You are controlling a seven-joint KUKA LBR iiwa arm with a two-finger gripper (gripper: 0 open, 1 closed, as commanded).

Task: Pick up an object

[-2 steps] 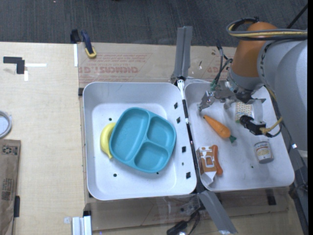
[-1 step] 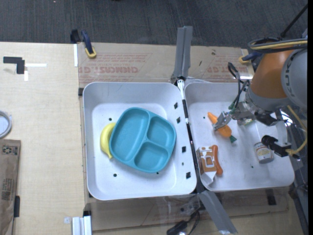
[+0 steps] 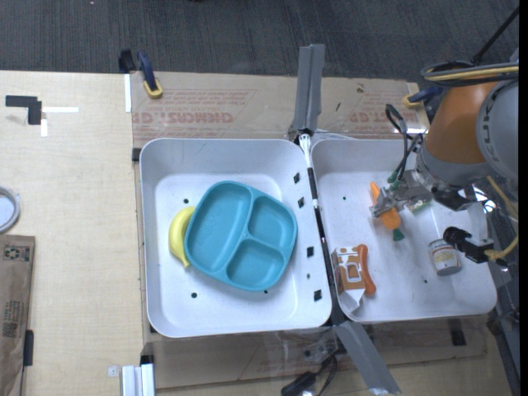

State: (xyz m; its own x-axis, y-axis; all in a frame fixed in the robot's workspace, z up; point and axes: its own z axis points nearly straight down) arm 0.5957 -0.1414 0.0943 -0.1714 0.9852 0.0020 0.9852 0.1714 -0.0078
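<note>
Left bin [image 3: 157,221]: well to the gripper's left, across the divider, a blue three-compartment plate [image 3: 241,235] lies flat near the middle of the floor. A yellow banana [image 3: 179,233] is tucked against the plate's left edge, partly under its rim. Right bin [image 3: 412,304]: below and to the left of the gripper, at the bin's near-left corner, an orange-and-white packet [image 3: 354,271] lies against the wall beside the divider. The gripper [image 3: 389,209] is lowered into the upper middle of this bin, the grey arm [image 3: 487,130] with its orange band reaching in from the right. An orange carrot-shaped toy [image 3: 388,214] with a green tip sits directly at the fingertips; its orange body shows on both sides of the metal fingers, touching them. Whether the fingers are spread or pressed together on the toy cannot be told from this angle. Below and to the right of the gripper, apart from it, a small cylindrical jar [image 3: 444,256] with a dark cap lies on its side on the bin floor.
</note>
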